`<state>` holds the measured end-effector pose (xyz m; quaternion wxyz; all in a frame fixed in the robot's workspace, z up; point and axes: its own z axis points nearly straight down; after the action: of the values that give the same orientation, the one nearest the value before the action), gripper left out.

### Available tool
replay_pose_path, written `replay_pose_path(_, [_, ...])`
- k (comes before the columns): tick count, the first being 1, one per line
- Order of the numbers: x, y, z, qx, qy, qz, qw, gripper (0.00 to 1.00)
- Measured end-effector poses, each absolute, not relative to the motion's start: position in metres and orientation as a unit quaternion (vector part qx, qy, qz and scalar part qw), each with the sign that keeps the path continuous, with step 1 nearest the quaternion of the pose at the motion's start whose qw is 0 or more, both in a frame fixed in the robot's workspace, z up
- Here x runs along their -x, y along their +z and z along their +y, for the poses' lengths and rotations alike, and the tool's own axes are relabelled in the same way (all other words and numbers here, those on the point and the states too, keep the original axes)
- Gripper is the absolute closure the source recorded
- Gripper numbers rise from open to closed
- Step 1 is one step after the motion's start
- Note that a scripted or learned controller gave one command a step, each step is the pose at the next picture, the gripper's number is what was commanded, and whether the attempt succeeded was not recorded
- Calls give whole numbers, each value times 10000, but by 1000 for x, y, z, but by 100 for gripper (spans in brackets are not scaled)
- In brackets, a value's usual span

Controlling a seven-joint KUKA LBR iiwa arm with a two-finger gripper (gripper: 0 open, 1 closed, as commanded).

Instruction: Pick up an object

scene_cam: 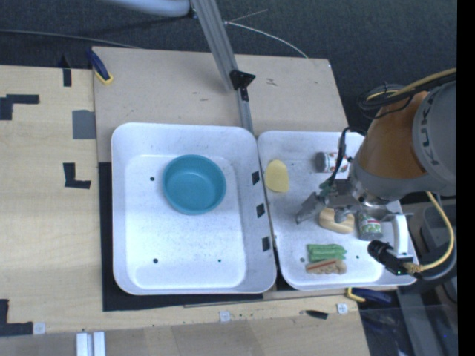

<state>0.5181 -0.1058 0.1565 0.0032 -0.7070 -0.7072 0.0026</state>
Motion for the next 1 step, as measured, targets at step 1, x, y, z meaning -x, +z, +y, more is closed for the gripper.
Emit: replay_pose_path(1, [-524, 108, -102, 7066, 25, -7076, 32, 0])
